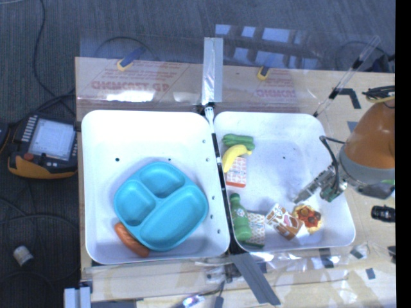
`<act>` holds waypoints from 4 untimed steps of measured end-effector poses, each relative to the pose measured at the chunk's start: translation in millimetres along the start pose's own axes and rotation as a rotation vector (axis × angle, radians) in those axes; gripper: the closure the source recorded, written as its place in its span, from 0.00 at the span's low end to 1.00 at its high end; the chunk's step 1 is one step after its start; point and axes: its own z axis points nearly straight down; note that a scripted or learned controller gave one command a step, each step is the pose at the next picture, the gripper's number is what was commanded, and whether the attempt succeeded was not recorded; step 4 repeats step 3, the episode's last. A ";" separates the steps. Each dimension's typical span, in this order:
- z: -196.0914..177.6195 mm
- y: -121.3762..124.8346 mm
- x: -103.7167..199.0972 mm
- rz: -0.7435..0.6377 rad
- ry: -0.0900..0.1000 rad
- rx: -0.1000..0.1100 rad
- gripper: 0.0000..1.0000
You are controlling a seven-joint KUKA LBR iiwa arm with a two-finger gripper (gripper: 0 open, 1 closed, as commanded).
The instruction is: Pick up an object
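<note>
Just right of the divider (215, 165) between the two white bins, the right bin (282, 133) holds a small heap of toy food: a yellow banana (234, 153) lying over a green piece (237, 140) near the far end of that divider, a white card with red print (236, 171) touching the banana's near side, and a green bottle (241, 222) against the divider's near end. Further right of the divider lie a red-and-white carton (282, 221) and a yellow piece topped with red (309, 217), side by side. The gripper (313, 189) hangs just above that pair, nothing visible between its fingers; how wide they stand cannot be told. Left of the divider, the left bin (103, 140) carries a blue sectioned plate (160, 204) with an orange sausage (131, 239) tucked under its near edge. Both bins sit on a tan bench (154, 82) over dark grey carpet (96, 11), with a handheld control pendant (45, 146) lying far left of the divider.
</note>
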 end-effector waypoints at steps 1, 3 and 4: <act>-145.8 5.6 -7.3 0.100 0.008 0.015 1.00; -176.4 97.6 65.8 0.103 0.010 0.014 1.00; -176.4 97.6 65.8 0.103 0.010 0.014 1.00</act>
